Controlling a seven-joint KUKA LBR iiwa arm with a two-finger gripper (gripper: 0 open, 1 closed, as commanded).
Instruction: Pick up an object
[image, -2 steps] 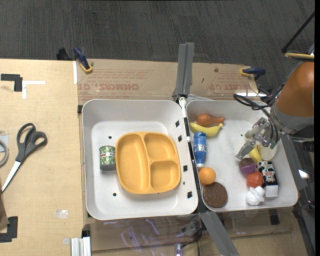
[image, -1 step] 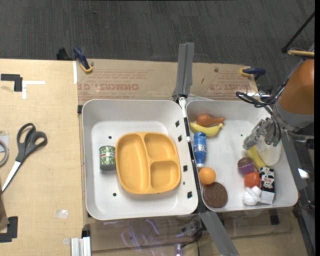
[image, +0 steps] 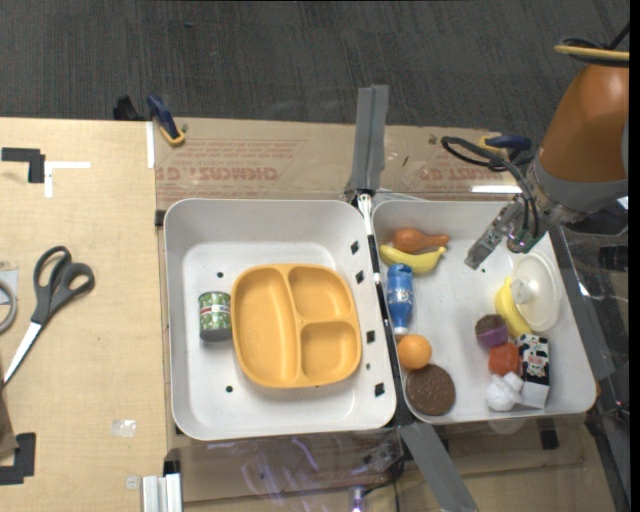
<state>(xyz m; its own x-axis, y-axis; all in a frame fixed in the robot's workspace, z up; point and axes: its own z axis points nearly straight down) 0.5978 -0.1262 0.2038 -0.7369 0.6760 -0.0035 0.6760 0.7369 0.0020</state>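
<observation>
The right bin holds the loose things to be picked: a banana lies near its upper left with an orange-brown drumstick-shaped toy touching it from above, and a blue bottle lies lengthwise just below them along the left wall. Below the bottle sits an orange ball, and touching that from below is a round brown disc at the bin's lower edge. On the right side a white cup-like piece rests against a yellow thing, with a small dark purple thing beside them, a red piece under that, a black-and-white patterned box and a white lump in the lower right corner. The claw hangs over the upper middle of this bin, above bare floor between the banana and the white cup, apart from both; nothing is seen between its fingers, and whether they are spread or pressed together cannot be told. The grey arm with its orange band comes in from the right. The left bin holds a yellow divided tray with a small green-labelled can lying just beside its left rim. Out on the table, well to the left, lie black-handled scissors.
</observation>
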